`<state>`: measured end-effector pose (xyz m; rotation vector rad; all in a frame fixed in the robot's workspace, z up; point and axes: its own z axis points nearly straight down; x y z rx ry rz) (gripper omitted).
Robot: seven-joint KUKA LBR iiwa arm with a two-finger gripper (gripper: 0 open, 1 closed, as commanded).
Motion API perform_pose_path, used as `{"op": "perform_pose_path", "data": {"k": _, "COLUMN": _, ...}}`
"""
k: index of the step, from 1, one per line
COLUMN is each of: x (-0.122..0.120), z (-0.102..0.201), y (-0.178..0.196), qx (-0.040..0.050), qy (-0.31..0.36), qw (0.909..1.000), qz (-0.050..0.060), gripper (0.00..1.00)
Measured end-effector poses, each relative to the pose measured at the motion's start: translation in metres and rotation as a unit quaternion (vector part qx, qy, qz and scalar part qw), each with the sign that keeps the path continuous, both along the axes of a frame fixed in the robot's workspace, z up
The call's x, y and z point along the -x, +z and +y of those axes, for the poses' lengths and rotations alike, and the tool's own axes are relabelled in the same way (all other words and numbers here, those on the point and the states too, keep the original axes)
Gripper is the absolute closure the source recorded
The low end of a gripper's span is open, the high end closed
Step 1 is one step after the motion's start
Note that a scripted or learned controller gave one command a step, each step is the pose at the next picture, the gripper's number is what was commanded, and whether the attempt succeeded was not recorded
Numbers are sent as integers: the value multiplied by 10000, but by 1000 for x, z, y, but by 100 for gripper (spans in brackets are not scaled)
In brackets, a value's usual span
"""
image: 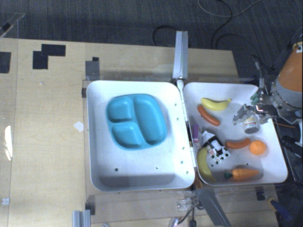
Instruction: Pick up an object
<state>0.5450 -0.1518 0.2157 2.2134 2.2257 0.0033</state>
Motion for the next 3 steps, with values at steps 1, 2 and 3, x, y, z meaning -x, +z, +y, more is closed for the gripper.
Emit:
{"op": "perform_pose_path", "data": {"k": 1, "x": -7, "z": -3, "y": 9, "qx": 8, "qy": 794, "qw": 9968, "qz": -12, "gripper": 0}}
{"op": "perform_pose_path", "data": {"k": 2, "x": -20, "z": -27, "y": -83, "qx": 2, "qy": 689, "qw": 9976, "qz": 0, "gripper": 0}}
{"op": "perform_pose_path", "data": {"k": 3, "x": -38, "z": -7, "y": -124, "qx": -16, "qy": 657, "qw": 9978, "qz": -8, "gripper": 0}}
